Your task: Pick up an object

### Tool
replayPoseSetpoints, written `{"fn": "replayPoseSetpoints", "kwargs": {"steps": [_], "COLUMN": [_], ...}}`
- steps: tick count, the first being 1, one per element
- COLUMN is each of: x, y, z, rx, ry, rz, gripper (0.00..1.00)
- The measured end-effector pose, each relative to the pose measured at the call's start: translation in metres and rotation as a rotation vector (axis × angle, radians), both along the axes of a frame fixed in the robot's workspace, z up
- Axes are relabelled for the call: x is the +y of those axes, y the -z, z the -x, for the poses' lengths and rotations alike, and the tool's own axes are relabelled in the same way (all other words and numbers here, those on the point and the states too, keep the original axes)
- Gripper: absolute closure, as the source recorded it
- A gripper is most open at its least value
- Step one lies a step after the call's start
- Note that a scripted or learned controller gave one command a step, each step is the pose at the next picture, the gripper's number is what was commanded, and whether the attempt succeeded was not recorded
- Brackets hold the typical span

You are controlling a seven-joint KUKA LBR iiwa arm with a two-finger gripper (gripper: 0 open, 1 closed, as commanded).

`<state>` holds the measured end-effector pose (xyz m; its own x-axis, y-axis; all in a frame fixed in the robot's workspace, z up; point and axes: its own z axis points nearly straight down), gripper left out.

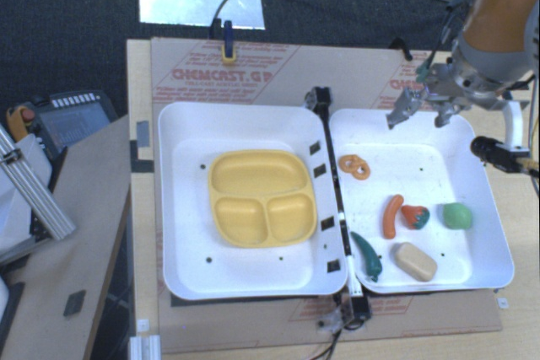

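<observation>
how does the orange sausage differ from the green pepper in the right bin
The sausage is orange and lies mid-bin, nearly upright in the view beside the strawberry. The pepper is dark green, curved, and lies against the bin's left wall. Both are slim, elongated toy foods.

A single fixed camera looks down on the bench [253, 55] from above, tilted so the far edge sits toward the top of the frame. It stands back enough to take in both white bins: the left bin [181, 181] and the right bin [481, 206], side by side mid-frame. The arm [506, 4] enters at the upper right. Dark floor shows beyond the bench; the clutter at the left edge is perhaps another table.
</observation>
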<state>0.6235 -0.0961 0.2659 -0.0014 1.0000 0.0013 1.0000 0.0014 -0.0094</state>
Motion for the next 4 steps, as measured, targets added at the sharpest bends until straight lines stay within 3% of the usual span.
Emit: {"fn": "replayPoseSetpoints", "kwargs": {"steps": [1,2,4], "x": [0.000,-0.006,0.011], "y": [-0.006,0.040,0.138], "z": [-0.002,-0.008,-0.004], "rx": [-0.012,-0.008,-0.006], "ry": [-0.002,0.000,-0.003], "rz": [0.001,0.002,0.000], "gripper": [0.00,0.00,0.00]}}
